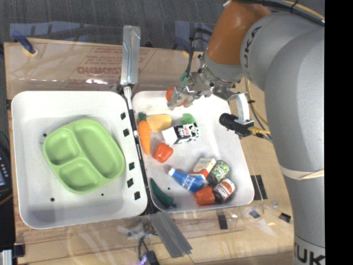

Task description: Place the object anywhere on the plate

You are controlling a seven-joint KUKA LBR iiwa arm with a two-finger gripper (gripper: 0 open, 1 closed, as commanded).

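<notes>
Plate (83, 154) sits bare in the left bin, so nothing's delivered yet. Jaws (177, 96) hover at the right bin's 12 o'clock, seemingly pinching a small orange thing (171, 94); can't tell for sure.

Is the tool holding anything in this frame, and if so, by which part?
Cannot be told. The tool sits at the right bin's far edge with something orange-red beside it, but no hold is visible.

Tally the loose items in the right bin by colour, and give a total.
Orange or red: 3: carrot, pepper, red piece
Yellow: 1
Green: 2
Blue: 1, bottle
Printed cartons and cans: 4
Total: 11
</notes>
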